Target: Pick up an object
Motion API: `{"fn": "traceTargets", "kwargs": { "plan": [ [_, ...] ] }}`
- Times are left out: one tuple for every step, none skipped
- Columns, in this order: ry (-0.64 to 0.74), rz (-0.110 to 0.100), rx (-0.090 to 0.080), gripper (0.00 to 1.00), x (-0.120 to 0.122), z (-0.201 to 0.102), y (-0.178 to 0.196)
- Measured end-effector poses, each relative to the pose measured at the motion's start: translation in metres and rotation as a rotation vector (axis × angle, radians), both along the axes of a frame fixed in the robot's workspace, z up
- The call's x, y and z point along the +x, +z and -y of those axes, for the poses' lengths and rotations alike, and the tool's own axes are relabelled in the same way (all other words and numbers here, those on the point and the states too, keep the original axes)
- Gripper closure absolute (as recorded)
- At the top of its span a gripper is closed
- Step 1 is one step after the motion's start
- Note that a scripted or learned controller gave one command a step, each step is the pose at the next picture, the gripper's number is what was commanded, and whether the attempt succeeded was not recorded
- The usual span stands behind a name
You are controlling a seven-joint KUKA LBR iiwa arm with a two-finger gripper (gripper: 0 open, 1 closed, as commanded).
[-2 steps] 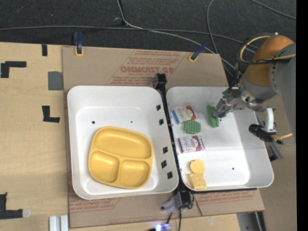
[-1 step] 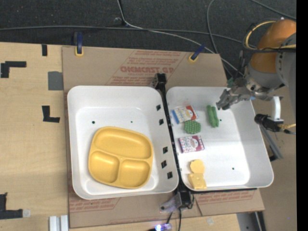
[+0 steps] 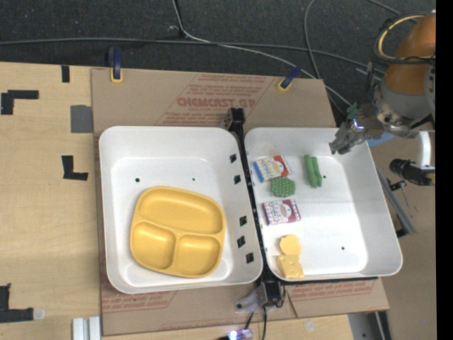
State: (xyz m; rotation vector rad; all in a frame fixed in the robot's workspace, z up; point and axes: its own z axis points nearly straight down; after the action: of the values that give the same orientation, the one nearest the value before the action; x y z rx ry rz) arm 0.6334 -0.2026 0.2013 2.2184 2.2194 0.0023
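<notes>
White right bin, green stick beside pincer

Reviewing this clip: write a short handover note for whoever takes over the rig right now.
Gripper: over the right bin's far right corner, nothing seen in it.
Right bin: green stick, green round piece, two small packets, yellow pieces near the front.
Left bin: yellow divided tray.
Done: nothing picked yet.
Left: descend on one item, likely the green stick, grasp and lift.
</notes>
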Motion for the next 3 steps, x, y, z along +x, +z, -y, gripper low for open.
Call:
{"fn": "traceTargets", "kwargs": {
  "plan": [
    [0.001,-0.001,0.001,1.0,0.001,0.0,0.042],
    [0.004,-0.006,0.003,1.0,-0.014,-0.047,0.03],
    [0.005,-0.006,0.003,1.0,-0.018,-0.104,0.027]
  ]
}}
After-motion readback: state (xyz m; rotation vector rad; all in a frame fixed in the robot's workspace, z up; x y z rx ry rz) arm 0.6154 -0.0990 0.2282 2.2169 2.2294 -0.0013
